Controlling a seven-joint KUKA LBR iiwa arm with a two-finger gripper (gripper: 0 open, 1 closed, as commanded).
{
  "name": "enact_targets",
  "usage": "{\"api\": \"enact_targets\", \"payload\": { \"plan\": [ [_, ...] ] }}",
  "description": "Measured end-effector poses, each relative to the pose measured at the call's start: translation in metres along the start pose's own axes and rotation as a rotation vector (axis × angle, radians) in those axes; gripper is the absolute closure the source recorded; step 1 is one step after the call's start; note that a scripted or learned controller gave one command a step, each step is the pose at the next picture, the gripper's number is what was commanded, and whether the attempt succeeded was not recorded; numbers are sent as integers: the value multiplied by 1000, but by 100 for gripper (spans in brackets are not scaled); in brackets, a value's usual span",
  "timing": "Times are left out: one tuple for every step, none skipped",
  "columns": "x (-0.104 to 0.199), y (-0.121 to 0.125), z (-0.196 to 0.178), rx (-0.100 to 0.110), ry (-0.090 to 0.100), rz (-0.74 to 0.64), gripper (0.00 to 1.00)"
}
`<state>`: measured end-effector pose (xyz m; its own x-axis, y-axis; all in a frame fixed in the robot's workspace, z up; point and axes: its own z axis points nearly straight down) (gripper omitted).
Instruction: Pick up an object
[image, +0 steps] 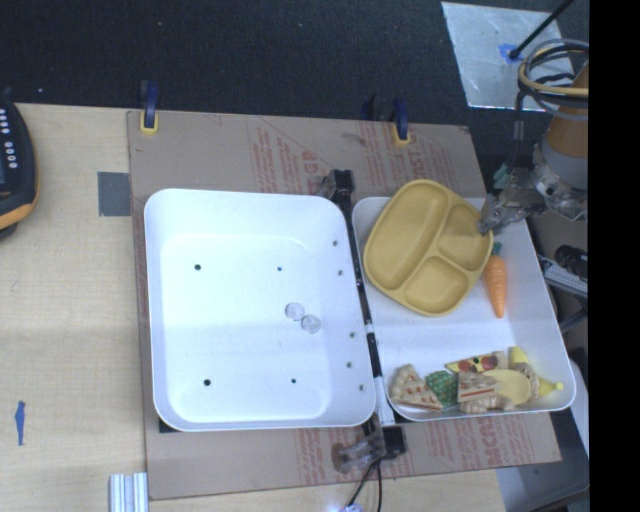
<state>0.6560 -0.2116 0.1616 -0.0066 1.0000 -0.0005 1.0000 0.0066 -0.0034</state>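
Observation:
A yellow divided plate (425, 245) lies tilted in the far half of the right bin (535, 330). An orange toy carrot (496, 283) rests just to its right. Several small toy foods (470, 382) are heaped along the bin's near edge, among them a banana-like yellow piece (520, 380) and a pizza slice (410, 386). My gripper (497, 213) hangs at the bin's far right corner, over the plate's right rim and just above the carrot. I see nothing between its fingers.
The left bin (170, 300) holds two small clear round pieces (302, 317) near its middle. Both bins sit on a cardboard sheet (250, 150) clamped to the bench. A black and orange device (15, 160) lies at the far left edge.

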Motion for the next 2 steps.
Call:
{"api": "enact_targets", "payload": {
  "plan": [
    [0, 0, 17, 2, -1, -1, 100],
    [-1, 0, -5, -2, -1, 0, 100]
  ]
}}
